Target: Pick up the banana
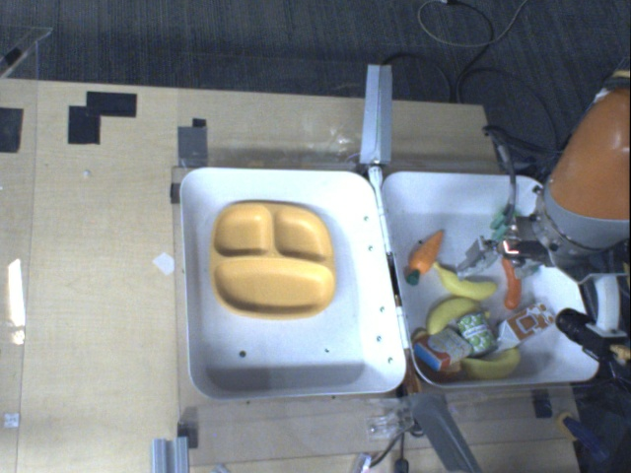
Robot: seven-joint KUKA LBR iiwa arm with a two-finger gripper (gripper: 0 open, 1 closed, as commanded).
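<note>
Three bananas lie in the right bin point(552, 190). One small banana point(467, 286) lies near the bin's middle. A second banana point(447, 311) curves just below it, and a third banana point(495, 365) rests against the front wall. My gripper point(490, 257) hangs just above and to the right of the small banana. It is open, one metal finger point(472, 256) is splayed to the left, and nothing is between the fingers. The orange-banded wrist point(596, 166) covers the bin's right side.
The right bin also holds an orange carrot point(426, 253), a second carrot point(511, 289), a green packet point(475, 331) and a small box point(532, 320). In the left bin point(197, 343) sits a yellow divided tray point(272, 258). A metal divider point(378, 116) stands between the bins.
</note>
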